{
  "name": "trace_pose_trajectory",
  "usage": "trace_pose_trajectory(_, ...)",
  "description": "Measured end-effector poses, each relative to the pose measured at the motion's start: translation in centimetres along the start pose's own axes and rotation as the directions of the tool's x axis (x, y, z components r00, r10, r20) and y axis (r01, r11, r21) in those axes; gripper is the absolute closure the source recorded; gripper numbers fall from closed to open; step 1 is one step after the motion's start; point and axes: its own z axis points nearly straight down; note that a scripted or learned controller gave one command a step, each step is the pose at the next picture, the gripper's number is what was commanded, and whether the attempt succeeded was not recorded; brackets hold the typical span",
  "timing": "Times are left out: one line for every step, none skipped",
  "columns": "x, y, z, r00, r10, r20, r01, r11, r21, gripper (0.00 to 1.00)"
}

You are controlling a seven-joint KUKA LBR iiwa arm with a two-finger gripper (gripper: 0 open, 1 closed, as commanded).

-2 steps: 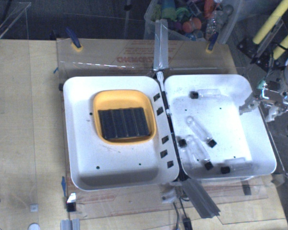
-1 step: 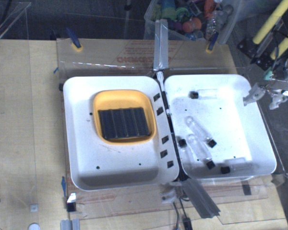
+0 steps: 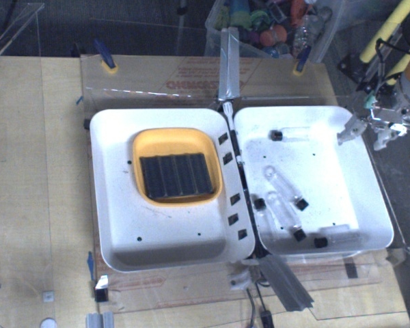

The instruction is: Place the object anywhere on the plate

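You see two shallow white plastic bins side by side on a pale wooden tabletop (image 3: 34, 183), their rims rounded and their floors speckled with small dark dots. The left bin (image 3: 113, 203) carries a yellow plate (image 3: 142, 142), squarish with soft corners and a raised lip, and on it lies a dark ribbed rectangular slab (image 3: 176, 175) with parallel grooves running along its short side. The right bin (image 3: 359, 183) holds several clear plastic tubes with black caps: one (image 3: 289, 135) near the far wall, a loose cluster (image 3: 281, 200) near the middle, and one (image 3: 335, 236) by the near wall. They are glossy and nearly see-through, so their outlines fade against the white floor. A grey metal strip (image 3: 228, 63) runs along the seam between the bins, with small black tabs down the divider. The pincer (image 3: 376, 125) sits at the right bin's far right corner, a pale metal assembly above the rim; you cannot tell how it is set. Behind the bins lies a clear sheet with red lettering, held by blue clamps, and beyond it a transparent tub (image 3: 273, 12) of colourful toys.
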Motion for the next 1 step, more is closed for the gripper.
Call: trace_pose_trajectory(0.25, 2.54, -2.53, 0.998, -0.067, 0.0, 0.067, 0.998, -0.001, 0.0)
